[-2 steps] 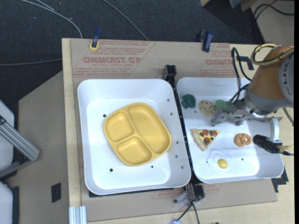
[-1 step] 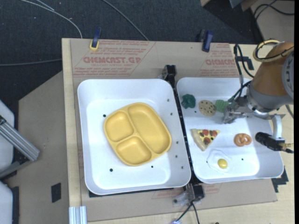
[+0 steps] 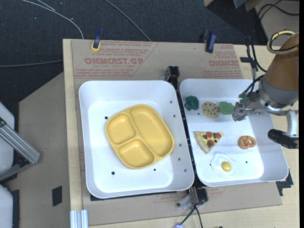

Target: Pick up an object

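Observation:
The right bin (image 3: 266,175) holds several toy foods. A dark green broccoli piece (image 3: 191,102) lies at its far left, with a speckled cookie (image 3: 210,109) and a light green piece (image 3: 226,108) in a row to its right. A pizza slice (image 3: 207,139), a pretzel (image 3: 246,142) and a fried egg (image 3: 223,165) lie nearer the front. My gripper (image 3: 240,112) reaches in from the right and hangs low, just right of the light green piece. From this angle I see nothing held in it.
The left bin (image 3: 95,99) carries a yellow three-part plate (image 3: 138,136). A black clamp (image 3: 172,73) sits at the back between the bins. Blue clips (image 3: 97,36) (image 3: 210,40) stand on the board's far edge. The arm's orange wrist band (image 3: 285,65) overhangs the right bin's back right corner.

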Tool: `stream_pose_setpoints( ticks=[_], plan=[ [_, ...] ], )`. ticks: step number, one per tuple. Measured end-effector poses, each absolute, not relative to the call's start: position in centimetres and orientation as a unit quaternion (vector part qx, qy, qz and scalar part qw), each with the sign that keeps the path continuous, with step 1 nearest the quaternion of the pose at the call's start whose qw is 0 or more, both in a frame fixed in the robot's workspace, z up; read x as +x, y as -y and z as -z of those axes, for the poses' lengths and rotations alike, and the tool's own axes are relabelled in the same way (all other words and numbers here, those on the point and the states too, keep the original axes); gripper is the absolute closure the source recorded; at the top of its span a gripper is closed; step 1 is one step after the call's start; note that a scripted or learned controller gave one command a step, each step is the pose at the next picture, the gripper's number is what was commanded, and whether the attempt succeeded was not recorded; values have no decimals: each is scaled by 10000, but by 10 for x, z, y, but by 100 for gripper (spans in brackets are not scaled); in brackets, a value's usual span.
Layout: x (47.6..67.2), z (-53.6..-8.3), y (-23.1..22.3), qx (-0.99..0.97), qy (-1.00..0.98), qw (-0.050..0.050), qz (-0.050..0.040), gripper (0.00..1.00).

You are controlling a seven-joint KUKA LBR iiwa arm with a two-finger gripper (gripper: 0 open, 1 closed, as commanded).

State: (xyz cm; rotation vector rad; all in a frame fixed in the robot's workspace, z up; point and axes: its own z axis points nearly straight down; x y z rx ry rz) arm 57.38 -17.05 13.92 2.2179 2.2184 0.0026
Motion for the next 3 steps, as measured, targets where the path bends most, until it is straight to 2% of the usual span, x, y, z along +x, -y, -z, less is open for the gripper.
stream_pose_setpoints(
  ticks=[1, 2, 3],
  plan=[
    [565, -191, 168, 7069, -7073, 19, -7, 100],
    [570, -238, 161, 7064, -7078, 35, -17, 100],
    [548, -233, 108, 7054, -7088, -21, 1, 100]
  ],
)
